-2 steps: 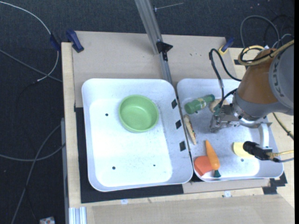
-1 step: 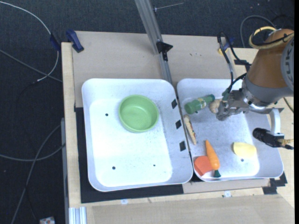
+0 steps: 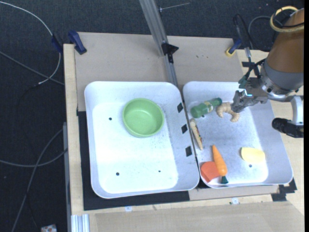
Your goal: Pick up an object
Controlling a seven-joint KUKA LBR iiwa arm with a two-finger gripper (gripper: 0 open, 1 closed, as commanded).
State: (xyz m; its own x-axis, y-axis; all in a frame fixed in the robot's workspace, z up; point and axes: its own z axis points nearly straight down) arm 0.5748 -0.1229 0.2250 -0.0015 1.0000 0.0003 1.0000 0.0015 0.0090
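Objects for picking lie in the right bin (image 3: 270, 144): a tan toy figure (image 3: 227, 111) near its twelve o'clock area, with a green bottle (image 3: 203, 108) just beside it at nine o'clock. From the figure, a thin tan stick-like piece (image 3: 195, 133) lies at about seven o'clock along the bin's left wall, an orange carrot (image 3: 219, 162) lies at six o'clock with its green end toward the bin's near rim, a red-orange block (image 3: 209, 171) touches the carrot on the carrot's nine o'clock side, and a pale yellow piece (image 3: 253, 154) rests at about four o'clock, well apart from the rest. That makes six items in this bin, one of each kind. The left bin (image 3: 101, 129) holds one green bowl (image 3: 143, 117), upright, toward its twelve o'clock half. A grey metal pole (image 3: 155, 21) slants down from twelve o'clock to the gap between the two bins. The grey arm with its orange band (image 3: 287, 45) comes in from three o'clock, and the gripper (image 3: 243, 99) sits just at the toy figure's two o'clock side, close enough that it seems to touch the figure. Whether the claw is spread or clenched cannot be told from this view, and nothing can be seen clearly between its fingers.
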